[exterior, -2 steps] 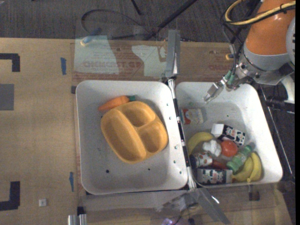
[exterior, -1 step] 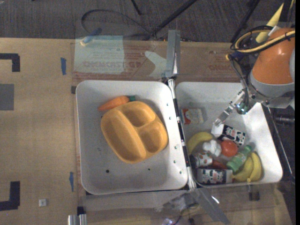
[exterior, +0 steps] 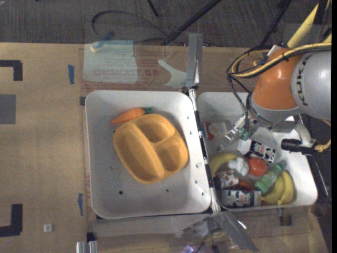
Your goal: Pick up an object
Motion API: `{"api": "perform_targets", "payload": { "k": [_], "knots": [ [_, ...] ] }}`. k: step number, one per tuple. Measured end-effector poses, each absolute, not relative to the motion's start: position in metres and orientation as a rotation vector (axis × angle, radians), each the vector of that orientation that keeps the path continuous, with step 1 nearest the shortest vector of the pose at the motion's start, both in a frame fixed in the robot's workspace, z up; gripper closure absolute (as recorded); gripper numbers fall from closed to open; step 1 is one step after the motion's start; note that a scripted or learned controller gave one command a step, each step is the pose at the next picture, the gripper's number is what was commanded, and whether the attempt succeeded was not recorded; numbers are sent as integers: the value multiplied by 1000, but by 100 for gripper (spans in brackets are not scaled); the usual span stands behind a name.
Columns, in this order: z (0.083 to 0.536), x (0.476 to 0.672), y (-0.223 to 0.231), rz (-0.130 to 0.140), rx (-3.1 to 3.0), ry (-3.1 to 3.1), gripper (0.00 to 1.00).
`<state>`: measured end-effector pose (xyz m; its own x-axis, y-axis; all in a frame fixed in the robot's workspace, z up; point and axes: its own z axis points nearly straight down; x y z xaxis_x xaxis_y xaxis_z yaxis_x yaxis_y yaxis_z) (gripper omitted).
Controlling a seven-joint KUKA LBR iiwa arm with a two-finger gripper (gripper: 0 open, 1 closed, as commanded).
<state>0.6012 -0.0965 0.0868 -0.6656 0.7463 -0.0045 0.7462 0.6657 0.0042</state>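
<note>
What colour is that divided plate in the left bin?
Yellow-orange all over; the divided plate shows plainly in the camera view.

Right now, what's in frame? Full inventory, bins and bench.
divided plate: 1, orange-yellow, three compartments, centre of left bin
toy carrot: 1, orange with green top, left bin, against the plate's far edge
left bin: 1, white, shallow
right bin: 1, white, shallow, holds the clutter
bananas: 2, yellow, one at the right bin's near right, one near its left wall
green bottle: 1, green, lying beside the right banana
tomato-like ball: 1, red-orange, middle of right bin
cow-print cartons: 2, black and white, one at the near edge, one further back
bench: 1, brown, blue tape marks
arm: 1, grey with orange band, over right bin
pincer: 1, above the right bin's far left
</note>
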Motion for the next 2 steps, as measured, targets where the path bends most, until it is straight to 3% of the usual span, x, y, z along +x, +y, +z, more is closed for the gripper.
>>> {"api": "perform_targets", "payload": {
  "k": [1,2],
  "knots": [
    [88,659,-125,1,1224,2906,0],
    [158,665,-118,4,1176,2904,0]
  ]
}}
